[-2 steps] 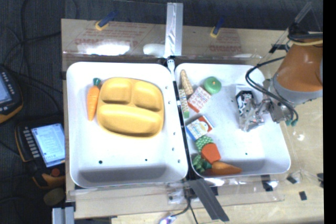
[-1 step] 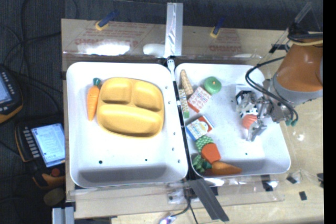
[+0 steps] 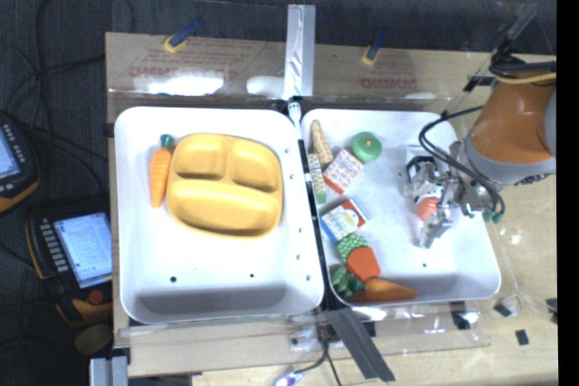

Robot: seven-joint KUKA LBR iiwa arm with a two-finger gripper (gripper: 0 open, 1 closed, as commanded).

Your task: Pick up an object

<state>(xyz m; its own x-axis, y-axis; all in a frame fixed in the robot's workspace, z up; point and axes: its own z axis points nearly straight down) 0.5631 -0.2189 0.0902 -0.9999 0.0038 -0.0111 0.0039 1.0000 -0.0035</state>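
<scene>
Nearest the camera, a carrot and red block lie at seven o'clock from the hand, well apart. The hand hangs low in the right bin, a small orange-red piece at its tip; grip state I cannot tell. Beyond, a green ball lies at ten o'clock.

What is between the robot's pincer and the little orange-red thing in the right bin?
Nothing visible. The pincer is right at the little orange-red thing, touching or overlapping it from this view. I cannot tell whether it is gripped. The other toys, like the green ball, lie further left in the right bin.
</scene>
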